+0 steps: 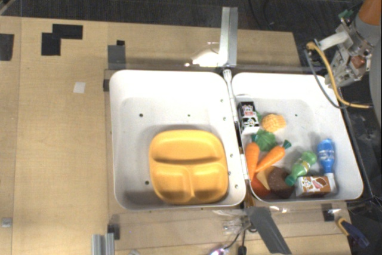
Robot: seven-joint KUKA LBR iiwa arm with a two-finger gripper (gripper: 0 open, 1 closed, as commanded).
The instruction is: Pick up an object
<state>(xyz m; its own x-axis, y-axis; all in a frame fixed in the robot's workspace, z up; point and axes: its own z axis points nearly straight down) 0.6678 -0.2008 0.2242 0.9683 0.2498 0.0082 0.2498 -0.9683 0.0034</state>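
Orange carrot [270,157] lying slanted among toys in right bin [298,88], down and left of gripper [348,63] at far corner; jaw state impossible to tell.

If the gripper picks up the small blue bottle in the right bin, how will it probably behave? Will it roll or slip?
The blue bottle looks round and smooth and lies on its side, so it may roll if nudged and could slip between fingers. It seems a small toy, probably light and stiff. It lies close to the brown carton and the green bottle, which may move with it.
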